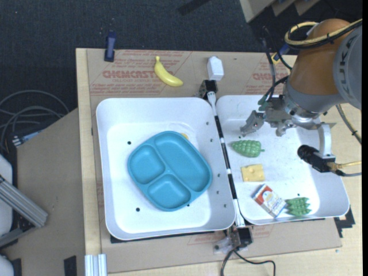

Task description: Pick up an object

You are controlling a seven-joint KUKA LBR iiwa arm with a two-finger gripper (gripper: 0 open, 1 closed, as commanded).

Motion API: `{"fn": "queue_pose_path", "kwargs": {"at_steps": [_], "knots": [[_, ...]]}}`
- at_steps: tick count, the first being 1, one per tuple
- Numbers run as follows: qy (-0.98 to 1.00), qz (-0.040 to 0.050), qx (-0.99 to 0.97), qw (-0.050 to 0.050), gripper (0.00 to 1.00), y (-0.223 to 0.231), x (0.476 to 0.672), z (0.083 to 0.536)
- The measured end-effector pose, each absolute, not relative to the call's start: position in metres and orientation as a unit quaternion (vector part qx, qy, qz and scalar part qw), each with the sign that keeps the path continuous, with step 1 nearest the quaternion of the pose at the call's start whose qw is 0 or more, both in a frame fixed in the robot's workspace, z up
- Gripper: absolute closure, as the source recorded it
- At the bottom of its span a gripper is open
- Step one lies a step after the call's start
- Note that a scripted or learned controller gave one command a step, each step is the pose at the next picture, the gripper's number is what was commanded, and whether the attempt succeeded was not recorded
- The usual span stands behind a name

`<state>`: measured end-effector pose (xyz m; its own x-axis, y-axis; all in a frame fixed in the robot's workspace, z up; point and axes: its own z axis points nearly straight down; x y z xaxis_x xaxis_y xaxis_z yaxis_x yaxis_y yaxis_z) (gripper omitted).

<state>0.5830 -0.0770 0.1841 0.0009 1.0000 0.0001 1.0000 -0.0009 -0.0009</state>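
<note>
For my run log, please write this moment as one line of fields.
arm: over right white bin | gripper: open, holds nothing | nearest: bumpy green toy, just below | left white bin: blue divided plastic tray

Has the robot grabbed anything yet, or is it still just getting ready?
Nothing is picked up yet. The tool hangs over the right bin, just above the green toy, which lies on the bin floor. The cheese, the small box and the leafy green lie there too. Lowering, gripping and lifting are all left.
</note>
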Motion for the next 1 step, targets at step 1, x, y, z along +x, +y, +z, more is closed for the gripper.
{"fn": "queue_pose_path", "kwargs": {"at_steps": [1], "knots": [[-0.707, 0.0001, -0.708, 0.0, 0.0, -0.0917, 0.5566, 0.0843]]}}
